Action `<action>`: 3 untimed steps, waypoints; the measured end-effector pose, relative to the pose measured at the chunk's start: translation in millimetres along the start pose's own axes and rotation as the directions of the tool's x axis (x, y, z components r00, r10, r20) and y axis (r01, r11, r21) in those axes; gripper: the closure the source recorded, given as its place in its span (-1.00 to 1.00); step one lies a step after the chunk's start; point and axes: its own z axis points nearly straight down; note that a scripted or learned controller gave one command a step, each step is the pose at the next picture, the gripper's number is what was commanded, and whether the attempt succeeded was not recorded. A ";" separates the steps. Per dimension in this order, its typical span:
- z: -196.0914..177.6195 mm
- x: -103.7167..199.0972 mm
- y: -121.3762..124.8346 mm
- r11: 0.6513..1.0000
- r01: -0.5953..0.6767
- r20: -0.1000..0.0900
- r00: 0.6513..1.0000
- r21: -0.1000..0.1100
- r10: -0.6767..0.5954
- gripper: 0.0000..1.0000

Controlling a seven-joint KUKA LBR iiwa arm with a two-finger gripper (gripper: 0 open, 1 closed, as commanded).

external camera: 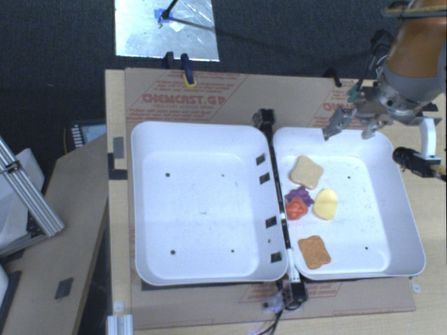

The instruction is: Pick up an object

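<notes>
Several small objects lie in the right bin (391,208): a tan bread-like piece (306,171), a pale yellow rounded piece (325,204), a red and purple piece (297,204) touching the bin's left wall, and an orange-brown piece (314,251) near the front. My gripper (349,127) hangs over the back rim of the right bin, above and behind the tan piece. Its two fingers stand apart, open, with nothing between them.
The left bin (147,208) sits beside the right one, joined along a black hinge strip (274,194). A shiny metal sheet (166,19) lies behind the bench. Black cable and a fitting (413,160) hang off the arm at the right.
</notes>
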 end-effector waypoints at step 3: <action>86.3 42.4 -117.8 1.000 -0.003 -0.001 1.000 0.005 0.003 -1.00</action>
